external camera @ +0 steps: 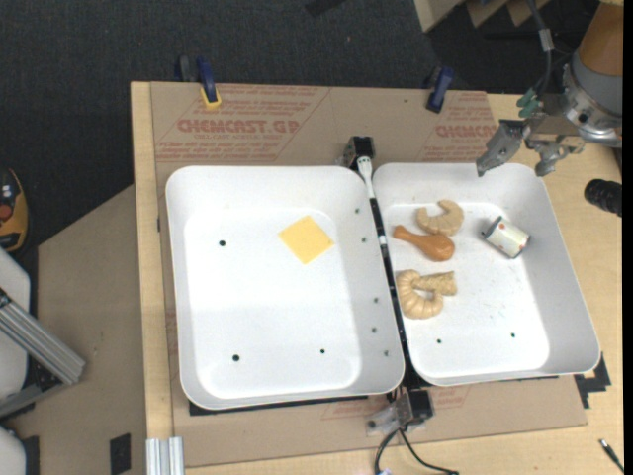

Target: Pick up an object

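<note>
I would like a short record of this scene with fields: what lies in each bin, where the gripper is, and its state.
left bin: one yellow square slice
right bin: two shrimp pieces, a brown drumstick, a small white cylinder
gripper: above the far right corner of the right bin
gripper state: fingers spread apart, nothing between them
nearest object to gripper: the small white cylinder

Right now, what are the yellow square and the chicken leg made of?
The yellow square looks like soft foam or thin plastic: flat, matte, one even color. The chicken leg is probably molded toy plastic: smooth, slightly shiny, uniformly orange-brown. Neither can be settled by look alone.
</note>
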Controlling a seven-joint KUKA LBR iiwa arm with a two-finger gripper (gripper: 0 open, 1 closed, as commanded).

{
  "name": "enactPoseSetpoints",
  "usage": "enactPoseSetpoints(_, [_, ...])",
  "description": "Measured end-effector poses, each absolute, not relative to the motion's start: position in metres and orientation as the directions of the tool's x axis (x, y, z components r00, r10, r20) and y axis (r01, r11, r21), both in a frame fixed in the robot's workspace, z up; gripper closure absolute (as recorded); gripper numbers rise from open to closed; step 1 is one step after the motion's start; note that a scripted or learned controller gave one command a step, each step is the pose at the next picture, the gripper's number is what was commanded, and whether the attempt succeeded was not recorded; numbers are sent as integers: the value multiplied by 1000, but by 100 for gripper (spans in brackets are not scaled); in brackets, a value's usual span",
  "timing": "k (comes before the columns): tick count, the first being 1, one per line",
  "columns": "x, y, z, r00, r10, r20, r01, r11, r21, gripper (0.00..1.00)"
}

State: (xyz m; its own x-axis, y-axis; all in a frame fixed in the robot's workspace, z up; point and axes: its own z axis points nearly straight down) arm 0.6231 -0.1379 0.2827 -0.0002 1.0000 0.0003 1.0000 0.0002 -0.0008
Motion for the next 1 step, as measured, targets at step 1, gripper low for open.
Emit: enactPoseSetpoints(1, [612,-180,134,4,1000,1,1000,-4,-10,0])
